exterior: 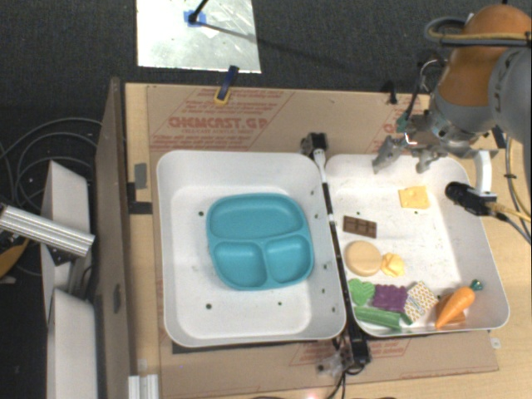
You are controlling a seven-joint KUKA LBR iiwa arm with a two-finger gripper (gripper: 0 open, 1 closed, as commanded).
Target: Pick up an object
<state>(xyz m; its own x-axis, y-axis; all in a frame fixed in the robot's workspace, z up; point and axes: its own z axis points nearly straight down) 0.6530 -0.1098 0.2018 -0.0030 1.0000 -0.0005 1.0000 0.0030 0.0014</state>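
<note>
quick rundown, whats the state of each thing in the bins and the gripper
gripper: open, nothing between its fingers, hovering over the far end of the right bin
blue tray: flat in the left bin, nothing in its compartments
cheese slice: flat, alone
chocolate bar: flat
carrot: on its side, near corner
grapes: lying among the near-edge cluster

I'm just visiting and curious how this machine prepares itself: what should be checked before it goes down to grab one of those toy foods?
1. Two-finger gripper open: ok, fingers spread.
2. Nothing between the fingers: ok.
3. Gripper above the right white bin: ok, at its far edge.
4. Nearest target free-standing: ok, the flat yellow cheese square lies apart from the brown chocolate bar.
5. Orange toy carrot easy to grasp: not ok, crowded by the bin's rim.
6. Height above the bin: cannot tell.
</note>
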